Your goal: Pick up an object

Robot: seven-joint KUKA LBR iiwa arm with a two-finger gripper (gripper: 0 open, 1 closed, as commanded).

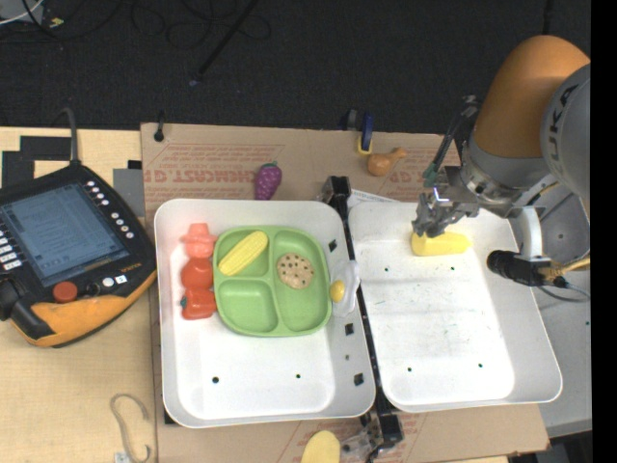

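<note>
A yellow block (443, 244) lies near the back edge of the right bin (463, 355). My gripper (431, 224) hangs right over the block's left end, touching or nearly touching it. In the left bin (241, 384) sits a green divided plate (273, 280) holding a yellow corn cob (241, 251) and a cookie (295, 271). A red toy figure (198, 270) lies just left of the plate. A small yellow piece (338, 291) rests at the plate's right edge.
A purple grape bunch (268, 178) and a brown toy (385, 161) lie on the cardboard behind the bins. A teach pendant (67, 249) sits at the left. A yellow object (322, 447) lies in front of the bins. A black cylinder (516, 266) juts in at the right.
</note>
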